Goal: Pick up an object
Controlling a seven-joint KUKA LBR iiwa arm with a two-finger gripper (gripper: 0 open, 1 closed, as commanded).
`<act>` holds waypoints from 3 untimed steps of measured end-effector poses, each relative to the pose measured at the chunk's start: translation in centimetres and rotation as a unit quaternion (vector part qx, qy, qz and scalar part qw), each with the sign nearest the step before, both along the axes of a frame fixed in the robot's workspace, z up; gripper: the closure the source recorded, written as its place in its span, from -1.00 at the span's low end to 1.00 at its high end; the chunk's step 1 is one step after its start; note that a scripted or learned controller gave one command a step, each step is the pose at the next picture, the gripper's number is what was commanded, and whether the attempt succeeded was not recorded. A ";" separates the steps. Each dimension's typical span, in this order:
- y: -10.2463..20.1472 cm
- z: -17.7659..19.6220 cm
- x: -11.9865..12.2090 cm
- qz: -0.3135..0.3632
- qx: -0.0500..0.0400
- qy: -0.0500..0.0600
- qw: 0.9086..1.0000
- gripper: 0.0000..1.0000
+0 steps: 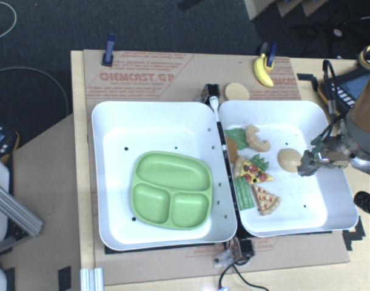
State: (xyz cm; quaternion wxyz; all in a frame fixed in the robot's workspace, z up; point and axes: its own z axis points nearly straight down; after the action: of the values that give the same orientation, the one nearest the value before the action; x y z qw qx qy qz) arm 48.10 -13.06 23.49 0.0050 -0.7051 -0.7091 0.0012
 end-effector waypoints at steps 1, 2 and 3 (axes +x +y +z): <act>7.6 -4.2 1.1 0.001 0.000 -0.001 1.000 1.00; 13.3 0.6 -0.1 0.001 -0.001 -0.007 1.000 1.00; 12.4 15.9 0.0 -0.002 -0.002 -0.014 1.000 1.00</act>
State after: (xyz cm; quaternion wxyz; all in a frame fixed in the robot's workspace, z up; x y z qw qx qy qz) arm 48.13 -0.65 39.36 -0.0067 -0.7066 -0.7075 -0.0072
